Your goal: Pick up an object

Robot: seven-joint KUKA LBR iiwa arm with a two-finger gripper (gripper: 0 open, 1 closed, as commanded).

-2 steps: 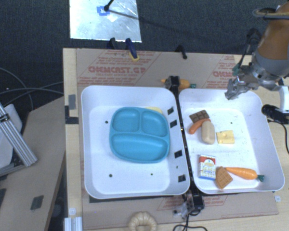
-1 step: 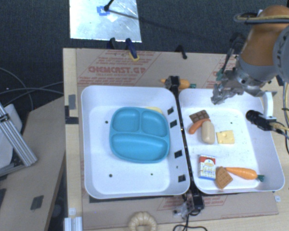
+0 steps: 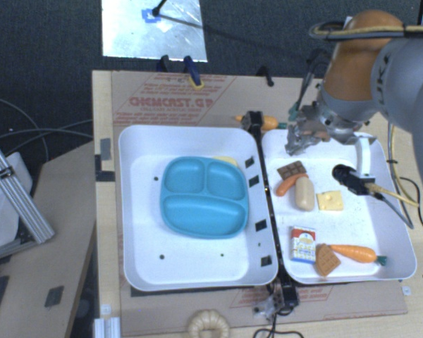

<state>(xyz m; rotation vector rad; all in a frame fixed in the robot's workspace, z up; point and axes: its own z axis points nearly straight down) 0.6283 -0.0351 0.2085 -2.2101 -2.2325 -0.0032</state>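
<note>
On the cardboard-covered bench (image 3: 218, 94), two white bins; blue tray (image 3: 204, 196) fills left bin (image 3: 137, 210). Gripper (image 3: 299, 141) above right bin's (image 3: 395, 248) far-left corner; finger state cannot be told.

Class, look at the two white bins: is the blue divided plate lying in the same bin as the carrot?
No: the blue divided plate lies in the left bin, while the carrot lies in the right bin.

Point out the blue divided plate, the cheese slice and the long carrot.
blue divided plate (image 3: 204, 197): camera view, on its large lower compartment.
cheese slice (image 3: 330, 201): camera view, middle of the slice.
long carrot (image 3: 352, 253): camera view, middle of its orange body.
</note>
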